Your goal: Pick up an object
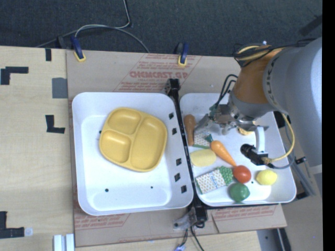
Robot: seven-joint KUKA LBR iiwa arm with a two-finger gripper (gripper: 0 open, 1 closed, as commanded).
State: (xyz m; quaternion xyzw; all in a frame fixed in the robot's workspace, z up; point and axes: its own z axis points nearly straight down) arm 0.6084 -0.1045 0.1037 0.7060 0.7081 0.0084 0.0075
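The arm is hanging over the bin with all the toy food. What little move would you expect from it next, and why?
Probably a short drop straight down. The gripper hovers over the right bin, just above the brown sausage-like piece and the carrot, and nothing shows between its fingers. Lowering onto one of those nearest items seems the likeliest step toward picking something up.
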